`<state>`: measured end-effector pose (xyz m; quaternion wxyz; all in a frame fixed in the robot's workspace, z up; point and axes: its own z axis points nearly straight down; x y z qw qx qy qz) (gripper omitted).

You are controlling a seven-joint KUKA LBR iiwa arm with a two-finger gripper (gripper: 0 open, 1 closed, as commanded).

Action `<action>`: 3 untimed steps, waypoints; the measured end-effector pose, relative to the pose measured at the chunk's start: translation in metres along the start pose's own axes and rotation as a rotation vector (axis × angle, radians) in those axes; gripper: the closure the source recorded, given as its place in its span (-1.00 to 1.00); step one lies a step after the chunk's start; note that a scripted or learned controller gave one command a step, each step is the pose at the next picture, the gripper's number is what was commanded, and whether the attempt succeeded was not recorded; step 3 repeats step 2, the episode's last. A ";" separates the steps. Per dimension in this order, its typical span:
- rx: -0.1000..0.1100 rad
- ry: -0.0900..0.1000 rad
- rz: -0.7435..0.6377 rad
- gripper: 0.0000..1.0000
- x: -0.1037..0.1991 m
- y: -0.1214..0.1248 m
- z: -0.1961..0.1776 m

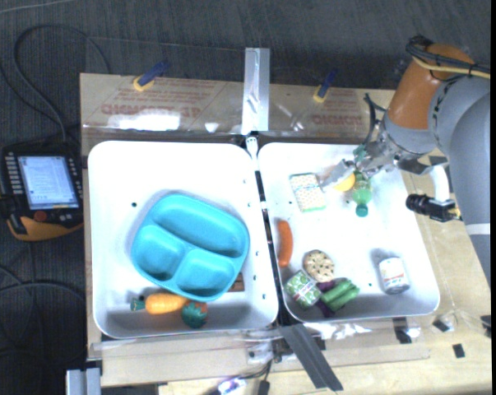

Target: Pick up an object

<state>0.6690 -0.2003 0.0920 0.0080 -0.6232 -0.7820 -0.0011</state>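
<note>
Gripper [356,171] low near right bin's [412,253] far edge, grip unreadable, over a small yellow piece [345,183], green bottle-shaped toy [362,194] beside, pale gridded block [308,191] alongside.

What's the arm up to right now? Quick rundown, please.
Gripper low in right bin, far corner. Yellow and green toys just beneath it. Grasp unclear. Packet beside them.

The grey arm [470,138], orange-banded above the wrist, reaches in from the right, its claw [356,171] lowered leftward.
</note>
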 end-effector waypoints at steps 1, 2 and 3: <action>-0.008 -0.010 0.000 1.00 -0.003 0.002 -0.012; -0.008 -0.014 0.006 1.00 0.063 0.014 -0.099; -0.008 -0.014 0.006 1.00 0.063 0.014 -0.099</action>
